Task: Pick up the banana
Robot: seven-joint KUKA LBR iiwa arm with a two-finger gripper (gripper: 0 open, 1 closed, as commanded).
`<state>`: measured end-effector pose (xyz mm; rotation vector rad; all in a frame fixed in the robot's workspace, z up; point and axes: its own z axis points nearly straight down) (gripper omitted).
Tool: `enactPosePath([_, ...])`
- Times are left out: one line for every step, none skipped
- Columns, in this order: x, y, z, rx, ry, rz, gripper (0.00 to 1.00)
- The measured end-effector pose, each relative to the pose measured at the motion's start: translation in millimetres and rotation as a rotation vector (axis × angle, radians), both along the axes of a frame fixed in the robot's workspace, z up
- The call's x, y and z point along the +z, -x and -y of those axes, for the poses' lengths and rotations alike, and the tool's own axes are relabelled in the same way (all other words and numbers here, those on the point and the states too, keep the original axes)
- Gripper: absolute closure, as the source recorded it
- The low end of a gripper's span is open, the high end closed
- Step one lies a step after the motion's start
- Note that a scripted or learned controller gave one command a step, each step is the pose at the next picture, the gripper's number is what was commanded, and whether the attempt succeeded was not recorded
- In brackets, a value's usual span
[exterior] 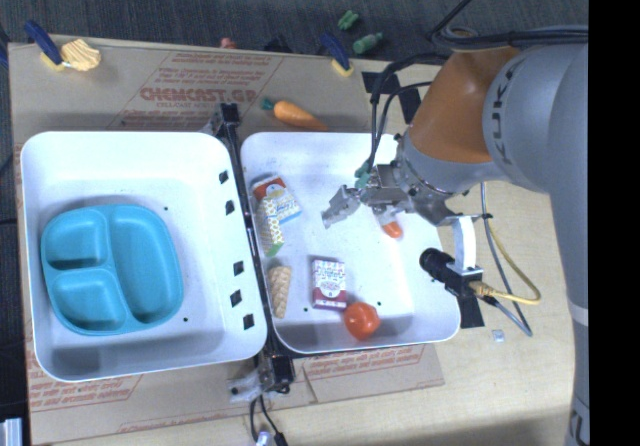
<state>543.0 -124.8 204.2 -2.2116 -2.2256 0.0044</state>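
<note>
In the right bin (420,159), near its left wall, lies a pale yellow elongated item (270,227); I cannot tell whether it is the banana. It sits just under a small printed packet (277,200). My gripper (338,206) hangs over the middle of the right bin, pointing left, about a hand's width right of that yellow item and apart from it. I see nothing in the gripper. A yellow lump (82,56) lies outside the bins at the far left corner of the bench.
The right bin also holds a ridged tan cone (278,290), a red and white box (328,283), a tomato (362,320) and a small red piece (392,229). A carrot (296,115) lies behind the bins. A blue divided tray (108,268) sits in the left bin.
</note>
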Motion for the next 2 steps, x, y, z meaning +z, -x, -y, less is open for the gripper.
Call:
enactPosePath([-13,60,-57,0.037,0.000,-0.001,0.00])
enactPosePath([-13,67,-134,0.010,-0.001,-0.002,0.00])
